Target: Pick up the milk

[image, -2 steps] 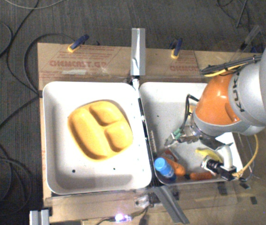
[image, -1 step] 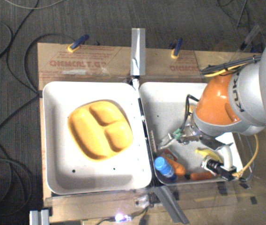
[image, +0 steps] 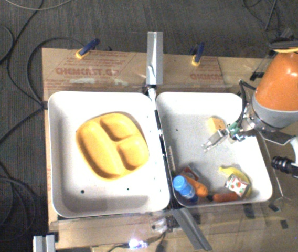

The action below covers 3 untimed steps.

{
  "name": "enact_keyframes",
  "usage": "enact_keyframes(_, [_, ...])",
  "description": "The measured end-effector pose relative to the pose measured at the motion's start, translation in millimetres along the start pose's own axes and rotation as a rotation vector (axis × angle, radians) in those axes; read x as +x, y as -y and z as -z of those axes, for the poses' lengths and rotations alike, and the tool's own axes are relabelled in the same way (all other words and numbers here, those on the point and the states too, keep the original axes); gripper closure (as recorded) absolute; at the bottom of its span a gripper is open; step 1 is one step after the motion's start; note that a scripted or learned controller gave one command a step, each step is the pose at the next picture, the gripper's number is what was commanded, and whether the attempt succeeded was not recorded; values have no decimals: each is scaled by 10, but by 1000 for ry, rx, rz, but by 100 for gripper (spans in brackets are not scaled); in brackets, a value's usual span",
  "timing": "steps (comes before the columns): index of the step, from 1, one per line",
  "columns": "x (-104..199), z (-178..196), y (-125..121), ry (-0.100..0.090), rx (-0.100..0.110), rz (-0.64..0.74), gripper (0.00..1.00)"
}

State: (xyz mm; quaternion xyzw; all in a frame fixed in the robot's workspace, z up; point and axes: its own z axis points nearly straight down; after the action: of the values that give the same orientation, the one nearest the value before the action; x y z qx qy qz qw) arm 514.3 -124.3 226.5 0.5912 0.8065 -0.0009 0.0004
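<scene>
The milk [image: 237,185], a small carton, lies by the right bin's [image: 191,106] front right corner, touching a banana [image: 232,171] (a carrot [image: 223,197] and blue-capped bottle [image: 182,188] crowd its left). Farther back, the gripper [image: 212,142] hovers over bare floor, fingers spread and empty. The approach seems unfinished; next it should travel toward that corner and descend. The nearby walls leave little room.

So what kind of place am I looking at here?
Probably a robotics lab: two shallow white bins on a clamped cardboard-topped bench, loose cables across grey carpet, and a grey-and-orange arm.
</scene>
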Motion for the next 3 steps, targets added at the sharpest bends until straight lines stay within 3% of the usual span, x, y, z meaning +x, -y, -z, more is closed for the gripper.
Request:
enact_keyframes(1, [121, -1269, -83, 2, -16, 97, 0])
enact_keyframes(2, [13, -1388, -695, 1, -6, -260, 0])
enact_keyframes(3, [-609, -1271, -622, 2, 2, -181, 0])
